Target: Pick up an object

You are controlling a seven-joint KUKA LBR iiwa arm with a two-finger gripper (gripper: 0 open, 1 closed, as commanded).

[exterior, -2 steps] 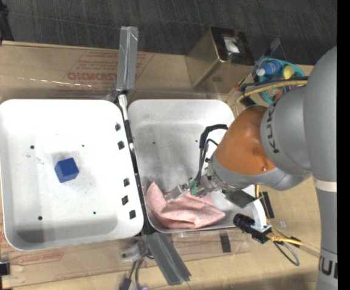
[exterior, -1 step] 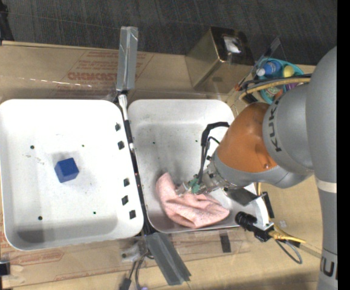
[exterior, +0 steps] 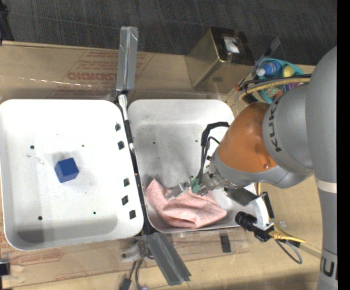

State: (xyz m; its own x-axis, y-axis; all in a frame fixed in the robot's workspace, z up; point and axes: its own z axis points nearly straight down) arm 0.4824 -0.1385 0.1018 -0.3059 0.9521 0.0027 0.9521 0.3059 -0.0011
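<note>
There are two white bins side by side on the desk (exterior: 54, 65). The left bin (exterior: 17, 162) has a small blue block (exterior: 67, 169) sitting on its floor, a little left of the middle. The right bin (exterior: 162, 132) has a soft pink cloth (exterior: 184, 210) lying bunched up near the front edge. The big grey arm (exterior: 301, 125) with its orange band (exterior: 244, 144) reaches in from the right and bends down over the right bin. The gripper (exterior: 187, 189) is low, right at the top edge of the pink cloth, and it looks like it is touching the cloth. The gripper is small and dark here, so I cannot tell if it is open or closed, or if it has any cloth in it. The blue block is far from the gripper, over in the other bin. A brown box (exterior: 214, 56) sits on the desk behind the right bin, and some bright coloured things (exterior: 274, 71) sit beside it near the arm.
</note>
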